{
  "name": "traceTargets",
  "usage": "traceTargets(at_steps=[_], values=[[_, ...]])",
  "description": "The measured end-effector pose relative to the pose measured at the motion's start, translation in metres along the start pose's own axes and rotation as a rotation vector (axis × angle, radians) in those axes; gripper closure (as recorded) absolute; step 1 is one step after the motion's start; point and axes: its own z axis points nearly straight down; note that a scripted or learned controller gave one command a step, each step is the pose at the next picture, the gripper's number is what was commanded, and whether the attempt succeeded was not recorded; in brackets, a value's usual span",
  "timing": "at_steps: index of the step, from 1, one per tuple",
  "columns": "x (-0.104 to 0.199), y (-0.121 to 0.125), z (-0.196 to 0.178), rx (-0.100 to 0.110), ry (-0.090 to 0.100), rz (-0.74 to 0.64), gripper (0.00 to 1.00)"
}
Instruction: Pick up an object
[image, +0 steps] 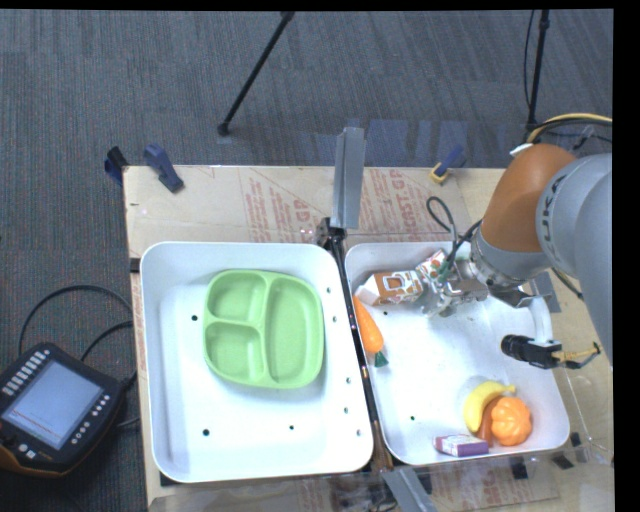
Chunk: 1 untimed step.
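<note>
The arm (545, 215) reached in from the right, its orange band sitting above the wrist, and the gripper (446, 296) was low in the upper left part of the right bin (440, 400). It was right beside a small carton (392, 287) with orange and white print, which lay on its side near the bin's upper left corner; the metal parts were blurred against the white floor, so whether the gripper was apart or together could not be told, and nothing clearly sat in its grasp. A carrot (369, 330) lay along the right bin's left wall, just below the carton, with a small green end toward the bottom. In the lower right corner of the same bin a banana (482, 401) touched a small orange pumpkin-like fruit (509, 421), and a small flat box (460, 445), possibly pink and white, lay just beside them at the front wall. The left bin (170, 400) held a green divided plate (265, 328), flat, with three compartments. A handheld control pendant (55, 405) rested on the carpet at lower left.
</note>
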Motion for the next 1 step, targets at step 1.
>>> traceTargets(at_steps=[1], values=[[0.0012,0.0194,-0.0994,-0.015,-0.006,-0.204,1.00]])
